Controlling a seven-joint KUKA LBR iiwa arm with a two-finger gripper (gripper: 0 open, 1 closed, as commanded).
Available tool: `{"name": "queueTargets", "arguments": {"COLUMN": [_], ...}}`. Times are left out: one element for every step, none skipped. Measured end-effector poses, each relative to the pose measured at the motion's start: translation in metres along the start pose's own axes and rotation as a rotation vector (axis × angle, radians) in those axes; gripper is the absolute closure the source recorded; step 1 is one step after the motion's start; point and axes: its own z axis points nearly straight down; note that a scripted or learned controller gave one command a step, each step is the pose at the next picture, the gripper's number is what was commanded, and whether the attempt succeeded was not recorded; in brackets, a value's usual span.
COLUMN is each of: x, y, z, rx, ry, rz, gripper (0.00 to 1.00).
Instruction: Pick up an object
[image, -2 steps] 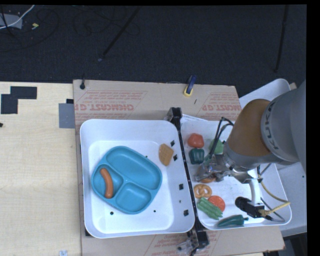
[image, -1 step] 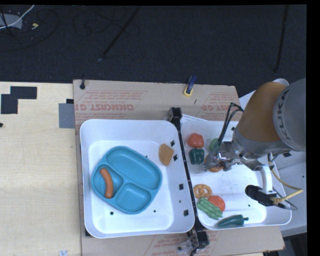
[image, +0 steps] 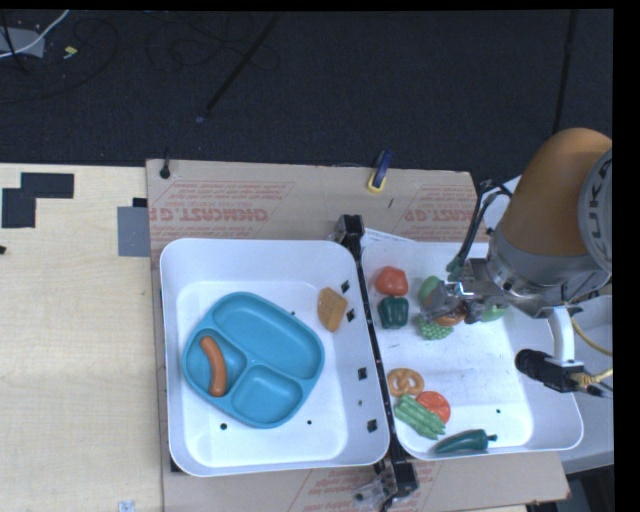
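Note:
My gripper (image: 447, 304) reaches in from the right and sits low in the right bin (image: 510, 420), over a cluster of small toy foods: a green piece (image: 431, 290) and a green bunch (image: 435, 329). Just left of it lie a red-orange tomato (image: 391, 281) and a dark green pepper (image: 393, 313). Nearer the front lie a pretzel (image: 405, 381), a red piece (image: 434, 405), a green pod (image: 417, 417) and a dark green chili (image: 462, 441). The arm's body hides the fingertips.
The left bin (image: 190, 270) bears a blue divided plate (image: 254, 357) with a sausage (image: 213, 364) in it. An orange-brown bread piece (image: 332, 309) leans near that bin's right wall. A black divider (image: 366, 340) runs between the bins.

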Motion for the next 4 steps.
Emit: {"name": "queueTargets", "arguments": {"x": [0.0,0.049,0.1,0.151], "y": [0.0,0.015,0.032,0.04], "z": [-0.015,-0.004,0.002,0.005], "rx": [0.002,0.005,0.004,0.004], "ry": [0.001,0.002,0.002,0.002], "rz": [-0.001,-0.002,-0.005,-0.004], "gripper": [1.0,1.0,1.0,1.0]}}
